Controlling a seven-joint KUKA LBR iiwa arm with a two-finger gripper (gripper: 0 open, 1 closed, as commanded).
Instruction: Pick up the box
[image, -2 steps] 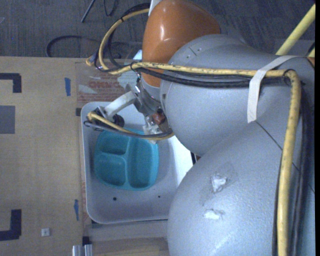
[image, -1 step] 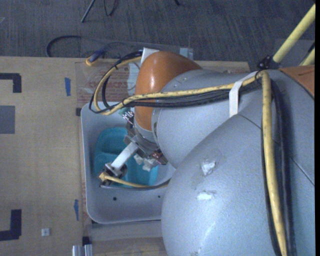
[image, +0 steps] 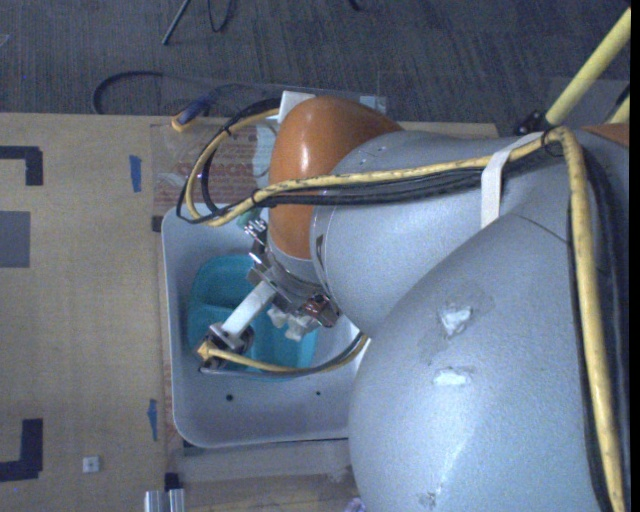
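Note:
A teal box (image: 222, 287) lies in the near white bin (image: 215, 412), towards its left wall. My gripper (image: 286, 322) hangs low over the box's right part, close to or touching its top. The grey arm with its orange band (image: 310, 150) reaches in from the right and hides the rest of the box and most of the bin. Nothing can be seen held in the gripper.
The arm's large grey body (image: 480, 330) covers the right half of the view, including the second bin. A tan bench surface (image: 80, 300) with black and blue tape marks lies left of the bin. Yellow and black cables (image: 215, 160) loop over the bin's far edge.

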